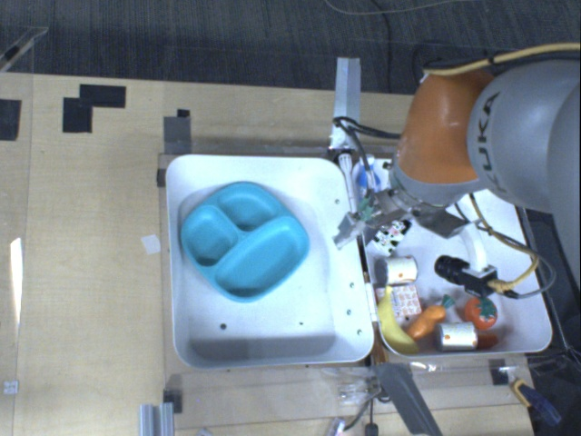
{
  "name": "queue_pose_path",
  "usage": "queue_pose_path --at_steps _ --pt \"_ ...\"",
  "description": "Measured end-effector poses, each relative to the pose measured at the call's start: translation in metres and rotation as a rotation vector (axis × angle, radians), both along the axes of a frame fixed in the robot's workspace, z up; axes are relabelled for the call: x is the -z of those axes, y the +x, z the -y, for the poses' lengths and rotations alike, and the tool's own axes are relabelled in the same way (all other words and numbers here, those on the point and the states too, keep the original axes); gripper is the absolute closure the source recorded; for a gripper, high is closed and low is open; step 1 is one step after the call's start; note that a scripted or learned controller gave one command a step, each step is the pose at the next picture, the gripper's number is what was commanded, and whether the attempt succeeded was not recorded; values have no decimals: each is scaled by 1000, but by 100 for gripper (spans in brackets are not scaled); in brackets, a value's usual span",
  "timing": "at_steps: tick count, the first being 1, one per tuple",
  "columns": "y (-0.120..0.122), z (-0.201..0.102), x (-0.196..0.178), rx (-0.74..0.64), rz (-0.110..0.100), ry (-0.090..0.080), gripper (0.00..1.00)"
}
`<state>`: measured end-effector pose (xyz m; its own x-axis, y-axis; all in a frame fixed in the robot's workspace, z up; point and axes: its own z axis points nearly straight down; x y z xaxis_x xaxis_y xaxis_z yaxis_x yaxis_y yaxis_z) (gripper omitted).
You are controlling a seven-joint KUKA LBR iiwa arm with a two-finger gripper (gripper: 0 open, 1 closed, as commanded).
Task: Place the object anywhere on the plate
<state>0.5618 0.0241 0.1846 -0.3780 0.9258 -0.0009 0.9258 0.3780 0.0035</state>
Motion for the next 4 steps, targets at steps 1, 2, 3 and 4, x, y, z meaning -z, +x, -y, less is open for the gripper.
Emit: queue_pose_path --at_steps 1,2,3,4 --pt "2 -1 -11 0 6 1 100" --pt "-22 -55 -112 -86 4 1 100" --pt "-27 -105 -62 -321 1 0 100" --pt "65 -143 -9 -262 1 0 100"
